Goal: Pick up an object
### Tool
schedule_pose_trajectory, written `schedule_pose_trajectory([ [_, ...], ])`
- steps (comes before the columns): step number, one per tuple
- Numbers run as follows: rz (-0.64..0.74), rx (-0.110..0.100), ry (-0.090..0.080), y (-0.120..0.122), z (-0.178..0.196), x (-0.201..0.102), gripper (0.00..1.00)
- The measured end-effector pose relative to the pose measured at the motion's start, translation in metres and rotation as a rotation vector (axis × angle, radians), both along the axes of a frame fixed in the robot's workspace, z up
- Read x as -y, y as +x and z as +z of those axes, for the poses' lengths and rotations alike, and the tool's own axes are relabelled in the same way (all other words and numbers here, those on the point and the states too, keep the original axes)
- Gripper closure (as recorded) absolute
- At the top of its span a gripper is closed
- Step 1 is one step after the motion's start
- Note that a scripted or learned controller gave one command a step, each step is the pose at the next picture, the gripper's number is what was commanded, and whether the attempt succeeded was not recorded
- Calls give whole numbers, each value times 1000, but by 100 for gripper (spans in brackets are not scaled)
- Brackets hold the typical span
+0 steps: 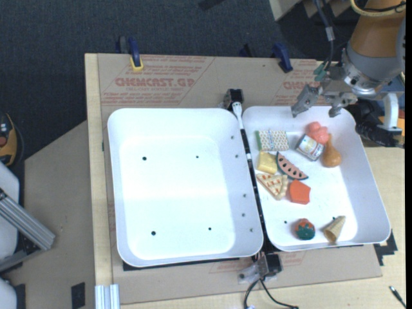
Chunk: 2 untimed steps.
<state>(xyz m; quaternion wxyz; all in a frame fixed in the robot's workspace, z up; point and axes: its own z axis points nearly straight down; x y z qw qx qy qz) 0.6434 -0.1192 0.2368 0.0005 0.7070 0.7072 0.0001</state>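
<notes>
The jaws point(318, 105) were spread wide and empty over the right bin point(367, 179), toys point(290, 169) clustered at seven o'clock.

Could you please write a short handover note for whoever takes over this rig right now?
Claw: open, holding nothing, hovering over the far edge of the right bin.
Objects: all in the right bin, including a watermelon slice, an orange block, a small can and a cone.
Left bin: no toys in it.
Done: nothing picked yet.
Left: lower, grasp one object, lift.

arm point(380, 18) cropped at top edge — small can point(310, 147) label unreadable
</notes>
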Motion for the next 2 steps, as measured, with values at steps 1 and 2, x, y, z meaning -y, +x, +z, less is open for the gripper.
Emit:
schedule_pose_trajectory([
  [1, 1, 1, 5, 24, -157, -18, 0],
  [2, -2, 15, -1, -13, -145, -16, 0],
])
